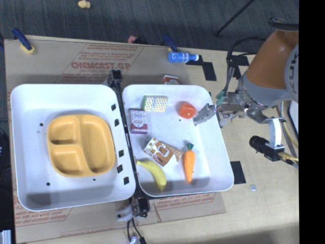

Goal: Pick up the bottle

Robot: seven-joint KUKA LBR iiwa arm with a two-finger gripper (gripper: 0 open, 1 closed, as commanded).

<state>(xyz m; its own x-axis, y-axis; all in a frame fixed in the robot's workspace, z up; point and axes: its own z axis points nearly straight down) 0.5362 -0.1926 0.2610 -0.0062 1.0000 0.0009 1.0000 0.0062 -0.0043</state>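
- The bottle (182, 57) is blue with a pale cap, lying on its side on the desk (101, 55), outside both bins, just beyond the far rim of the right bin (216, 136).
- Its long axis runs roughly left to right across the view, cap end pointing right, toward a black tape patch (207, 70) beside it.
- My fingers (204, 114) hang over the right edge of the right bin, near a red tomato (187, 110); nothing sits between them.
- I cannot tell whether my fingers are open or closed: they show as 1 grey lump at this angle.
- From my fingers the bottle lies up the view and slightly left, past the bin's far rim. That is the 1 relation the next move turns on, in my judgement: I must leave the bin and cross its rim.
- Since the bottle's axis runs across the view, I judge the grasp should close across its narrow width, so the wrist may need turning.
- Room around the bottle: open cardboard to its left and toward the bin, a blue clamp (169, 42) close on its upper left, and the desk's far edge just behind. A round bottle could roll off that way if nudged.
- The right bin also holds a small box (154, 103), a red packet (138, 121), a snack pack (161, 152), a banana (154, 173) and a carrot (189, 164); none is in my path.
- The left bin (20, 136) holds a yellow divided plate (81, 144), well apart from all this.
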